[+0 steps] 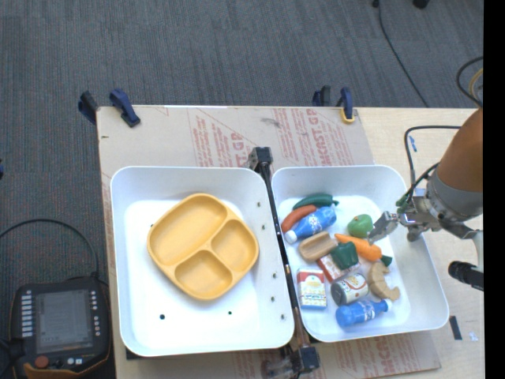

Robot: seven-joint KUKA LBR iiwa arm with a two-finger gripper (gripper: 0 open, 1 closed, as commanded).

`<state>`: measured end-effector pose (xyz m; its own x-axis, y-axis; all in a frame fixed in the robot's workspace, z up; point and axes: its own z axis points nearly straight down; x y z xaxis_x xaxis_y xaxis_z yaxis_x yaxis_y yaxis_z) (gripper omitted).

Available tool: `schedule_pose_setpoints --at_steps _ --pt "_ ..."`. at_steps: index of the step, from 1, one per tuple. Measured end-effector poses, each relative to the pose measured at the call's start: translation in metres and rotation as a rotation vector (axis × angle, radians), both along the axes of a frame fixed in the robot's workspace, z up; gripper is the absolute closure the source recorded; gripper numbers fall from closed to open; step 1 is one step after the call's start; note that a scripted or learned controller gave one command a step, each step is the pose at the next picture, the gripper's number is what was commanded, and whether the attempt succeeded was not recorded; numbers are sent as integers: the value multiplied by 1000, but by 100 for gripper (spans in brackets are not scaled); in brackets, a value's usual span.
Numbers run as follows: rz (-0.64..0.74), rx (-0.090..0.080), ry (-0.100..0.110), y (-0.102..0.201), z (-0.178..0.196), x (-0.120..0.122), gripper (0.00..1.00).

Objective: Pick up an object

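nearest the camera in the right-hand shallow white bin lies a small blue plastic bottle on its side, round-bodied and probably slick, so a grasp across its middle looks safer than one at the ends. just behind it stand a little tin can with a dark label and a flat red-and-white carton; both look stiff and light, the carton offering flat faces for the pads. beside them a tan curved toy piece rests near the bin's right side.

further back the pile tightens: a dark green block-like toy, an orange toy carrot, a tan bun-shaped piece, a second blue bottle with a white label, and a red and a green pepper-like toy touching one another. these seem to be hollow plastic, light and hard, not fragile, but apt to roll or skid when nudged.

the round green ball-shaped toy sits a little apart, just beside the gripper, and looks the likeliest target; a pinch across its widest part would suit it. whether the fingers are spread or closed cannot be told, and nothing is seen between them.

in the left-hand white bin lies a yellow three-compartment plastic plate.
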<state>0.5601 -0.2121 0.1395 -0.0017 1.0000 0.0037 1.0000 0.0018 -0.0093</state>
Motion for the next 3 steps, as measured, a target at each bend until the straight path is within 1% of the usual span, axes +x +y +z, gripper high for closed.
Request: schedule_pose_setpoints --at_steps 1,2,3 --pt "2 -1 -2 47 -56 17 0" --pt "0 1 4 46 -50 16 100" --pt "1 -2 -8 112 32 -43 100"
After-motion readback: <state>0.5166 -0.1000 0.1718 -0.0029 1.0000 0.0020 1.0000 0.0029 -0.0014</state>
